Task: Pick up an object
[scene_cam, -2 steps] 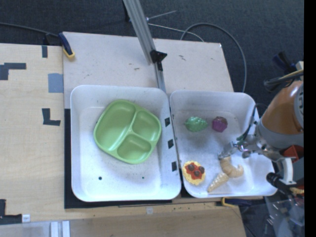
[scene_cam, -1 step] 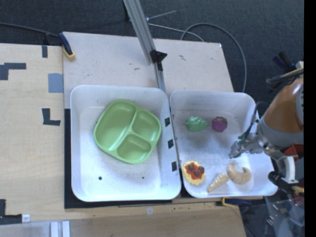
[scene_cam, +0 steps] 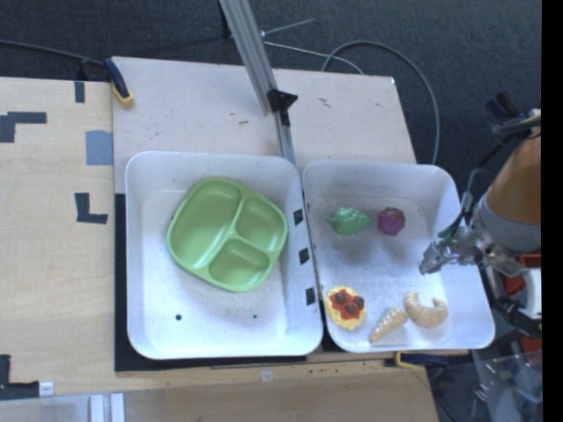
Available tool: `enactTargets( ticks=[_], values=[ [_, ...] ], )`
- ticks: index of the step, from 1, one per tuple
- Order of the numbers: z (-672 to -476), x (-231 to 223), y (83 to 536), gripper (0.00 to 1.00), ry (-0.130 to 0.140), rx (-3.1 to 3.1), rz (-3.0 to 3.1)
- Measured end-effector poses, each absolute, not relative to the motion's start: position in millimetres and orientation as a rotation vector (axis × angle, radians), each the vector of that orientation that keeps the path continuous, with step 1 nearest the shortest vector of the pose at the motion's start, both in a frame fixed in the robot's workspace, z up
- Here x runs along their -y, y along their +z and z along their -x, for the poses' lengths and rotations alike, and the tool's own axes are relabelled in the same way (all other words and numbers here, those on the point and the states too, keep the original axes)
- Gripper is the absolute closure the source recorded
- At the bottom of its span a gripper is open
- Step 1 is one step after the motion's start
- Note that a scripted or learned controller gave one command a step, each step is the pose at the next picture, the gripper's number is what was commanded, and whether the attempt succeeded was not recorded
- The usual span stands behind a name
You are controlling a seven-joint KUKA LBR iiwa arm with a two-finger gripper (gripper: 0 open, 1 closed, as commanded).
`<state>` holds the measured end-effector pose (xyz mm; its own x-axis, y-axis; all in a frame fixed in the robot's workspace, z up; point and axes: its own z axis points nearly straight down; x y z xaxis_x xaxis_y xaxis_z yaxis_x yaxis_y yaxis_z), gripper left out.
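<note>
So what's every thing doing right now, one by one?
Green divided plastic plate: tilted, in left white bin.
Green leafy toy: lying in right white bin.
Purple round toy: beside it.
Yellow tart toy with red berries: flat.
Tan croissant toy: lying loose.
Claw: above right bin, holding nothing.

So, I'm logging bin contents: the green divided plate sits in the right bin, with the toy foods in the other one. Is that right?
Not quite. The camera view shows the green divided plate in the left bin; the toy foods, such as the croissant, lie in the right bin.
</note>
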<state>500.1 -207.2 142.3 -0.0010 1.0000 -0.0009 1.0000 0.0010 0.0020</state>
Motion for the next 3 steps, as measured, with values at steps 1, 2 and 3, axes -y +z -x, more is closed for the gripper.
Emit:
enactTargets(
  ticks=[1, 2, 3],
  values=[
    [-498.6, 196.8, 194.0, 1.00, 0.003, -2.222, -2.216],
    [-499.7, 196.6, 239.6, 1.00, 0.002, -2.221, -2.216],
    [-503.8, 135.7, 241.9, 1.00, 0.002, -2.231, -2.214]
  ],
)
